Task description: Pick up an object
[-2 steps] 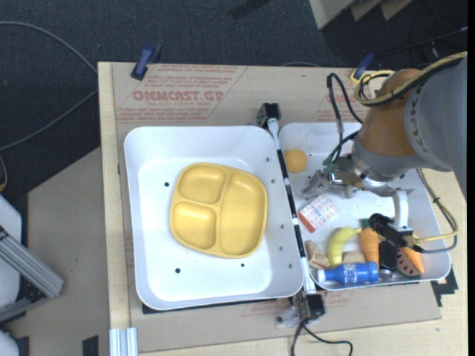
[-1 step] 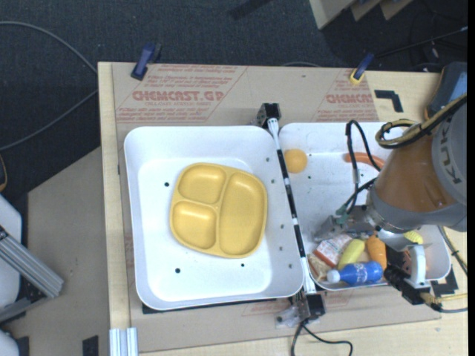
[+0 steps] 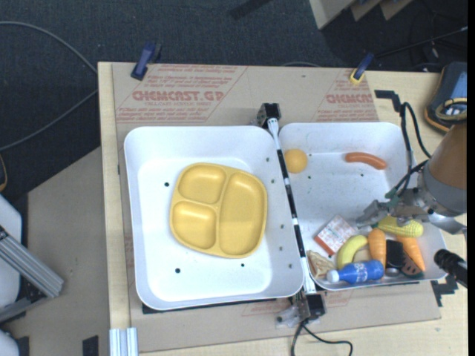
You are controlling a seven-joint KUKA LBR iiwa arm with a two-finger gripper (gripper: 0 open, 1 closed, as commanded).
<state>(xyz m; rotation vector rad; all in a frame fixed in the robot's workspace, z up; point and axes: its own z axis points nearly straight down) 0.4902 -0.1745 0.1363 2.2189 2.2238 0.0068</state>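
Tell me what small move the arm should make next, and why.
Probably a short drop straight down onto the corn cob. The gripper sits right above it in the right bin, where the carrot and banana crowd close, so sideways travel risks bumping them.

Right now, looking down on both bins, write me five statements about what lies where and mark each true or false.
1. The yellow divided plate lies in the left bin. True.
2. The sausage lies in the left bin. False: it lies in the right bin, near its far side.
3. The banana, carrot and blue bottle are crowded at the near end of the right bin. True.
4. The small orange ball rests on the divided plate. False: it sits in the right bin, by the wall between the bins.
5. The gripper is over the left bin. False: it is over the right bin, by the corn cob.
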